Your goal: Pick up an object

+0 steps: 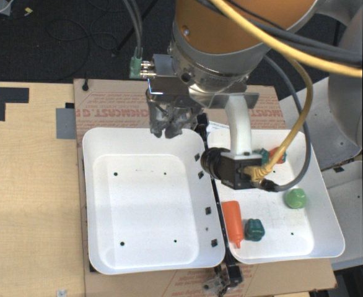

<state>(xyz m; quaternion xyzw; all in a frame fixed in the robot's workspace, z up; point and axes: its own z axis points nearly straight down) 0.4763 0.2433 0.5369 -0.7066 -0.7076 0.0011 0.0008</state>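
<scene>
The gripper (169, 127) hangs over the left bin's (101, 228) far right corner; whether it grips anything I cannot tell. An orange tube (232, 223), teal piece (254, 229) and green ball (295, 198) lie toward the right bin's (321, 240) near edge.

Wooden bench (26, 184), cardboard sheet (113, 107), black cables (129, 11)

My surface carries two white bins: left bin (101, 166), right bin (321, 228). Right bin contents: one orange carrot-shaped piece (232, 223), one teal piece (254, 229), one green ball (295, 198).
</scene>
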